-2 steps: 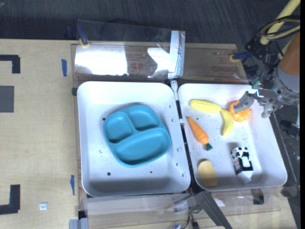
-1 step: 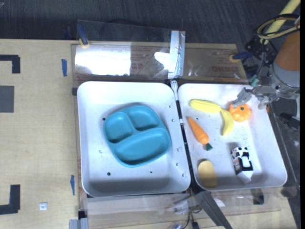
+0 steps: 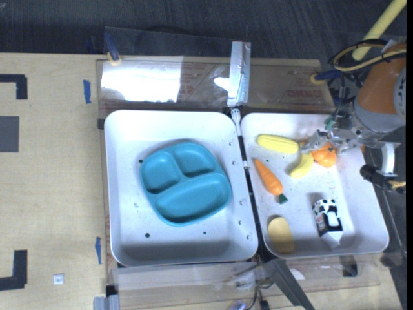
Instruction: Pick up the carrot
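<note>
Carrot lay untouched in right bin.
Tool stood near bin's far edge, well apart; its grip state could not be told.

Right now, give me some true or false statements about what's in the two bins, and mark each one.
1. The carrot lies in the right bin. True.
2. The blue divided plate sits in the right bin. False: it sits in the left bin.
3. The gripper is over the right bin's far side, near the small orange fruit. True.
4. The carrot is between the gripper's fingers. False: it lies apart on the bin floor.
5. The corn cob lies beyond the carrot. True.
6. The milk carton stands on the plate. False: it is in the right bin.
</note>
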Controlling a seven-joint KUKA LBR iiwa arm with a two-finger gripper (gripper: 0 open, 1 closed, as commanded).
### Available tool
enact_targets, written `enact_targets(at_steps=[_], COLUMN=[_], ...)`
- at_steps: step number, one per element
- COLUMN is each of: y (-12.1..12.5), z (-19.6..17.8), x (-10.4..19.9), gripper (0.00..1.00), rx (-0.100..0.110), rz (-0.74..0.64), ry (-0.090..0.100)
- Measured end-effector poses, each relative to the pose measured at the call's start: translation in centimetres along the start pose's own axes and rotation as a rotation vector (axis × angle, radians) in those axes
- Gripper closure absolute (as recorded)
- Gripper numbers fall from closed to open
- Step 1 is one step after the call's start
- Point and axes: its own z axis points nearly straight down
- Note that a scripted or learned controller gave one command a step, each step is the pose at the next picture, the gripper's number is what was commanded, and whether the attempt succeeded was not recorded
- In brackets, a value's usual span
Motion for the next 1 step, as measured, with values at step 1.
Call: enact_targets(at_steps=[1], y=[0.25], z=[-1.23], x=[-0.06], gripper=[1.00], rx=[-0.009], rz=[-0.001], ry=[-0.006])
